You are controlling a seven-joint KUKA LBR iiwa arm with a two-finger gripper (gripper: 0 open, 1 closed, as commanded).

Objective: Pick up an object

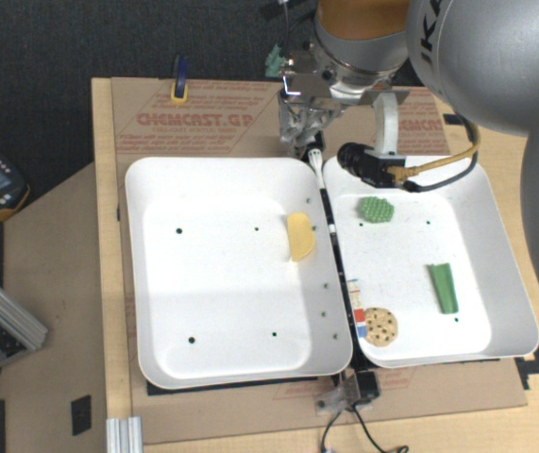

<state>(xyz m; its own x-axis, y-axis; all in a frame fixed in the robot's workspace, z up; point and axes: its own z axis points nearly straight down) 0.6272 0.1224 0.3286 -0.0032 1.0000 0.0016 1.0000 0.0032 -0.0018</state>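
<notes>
I can't tell my gripper's (309, 140) state; it hangs over the bins' far edge. The yellow piece (300, 237) lies nearer, left bin (156, 196), long axis near-far.

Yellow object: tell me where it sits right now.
The yellow object lies in the left bin, near its right wall, across the divide from the green bumpy piece.

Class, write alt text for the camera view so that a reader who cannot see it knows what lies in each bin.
The robot's hand hangs over the far end of the seam between two white bins. The left bin holds a yellow piece; the right bin holds a green bumpy piece, a green block and a cookie.
</notes>
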